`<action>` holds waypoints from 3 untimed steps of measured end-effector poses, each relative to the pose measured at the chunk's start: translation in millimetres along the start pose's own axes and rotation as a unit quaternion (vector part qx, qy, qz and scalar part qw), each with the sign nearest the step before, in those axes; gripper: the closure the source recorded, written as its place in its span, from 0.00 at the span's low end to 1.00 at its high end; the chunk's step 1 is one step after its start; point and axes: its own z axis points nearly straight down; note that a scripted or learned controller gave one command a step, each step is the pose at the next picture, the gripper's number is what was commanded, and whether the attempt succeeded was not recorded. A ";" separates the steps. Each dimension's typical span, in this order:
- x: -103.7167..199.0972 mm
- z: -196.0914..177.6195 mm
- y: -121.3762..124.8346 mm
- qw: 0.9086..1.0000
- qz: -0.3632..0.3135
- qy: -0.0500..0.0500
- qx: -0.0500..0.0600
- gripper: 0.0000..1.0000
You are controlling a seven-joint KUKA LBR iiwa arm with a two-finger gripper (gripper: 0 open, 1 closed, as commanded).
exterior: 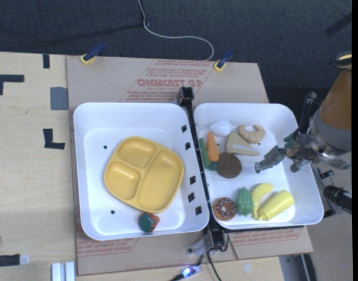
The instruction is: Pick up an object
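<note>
The right bin (287, 117) holds several toy foods. They include a white egg (220, 127), an orange carrot (212, 147), a pale cheese wedge (242, 146), a tan pastry (252, 133), a brown cookie (229, 165), a donut (224, 208), a green vegetable (244, 201), a banana (261, 192) and a yellow corn cob (277, 205). My gripper (281, 163) hangs over the right side of this bin, just right of the cookie and above the banana. It is open, one finger (267, 162) points left, and nothing sits between the fingers.
The left bin (85, 157) holds a yellow divided plate (145, 173) and a small red and green toy fruit (148, 221) near its front wall. A black divider (193, 151) with clips separates the bins. Cardboard (167, 78) lies under both.
</note>
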 end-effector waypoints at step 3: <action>-6.3 118.0 -5.6 1.000 -0.001 0.000 -0.003 0.00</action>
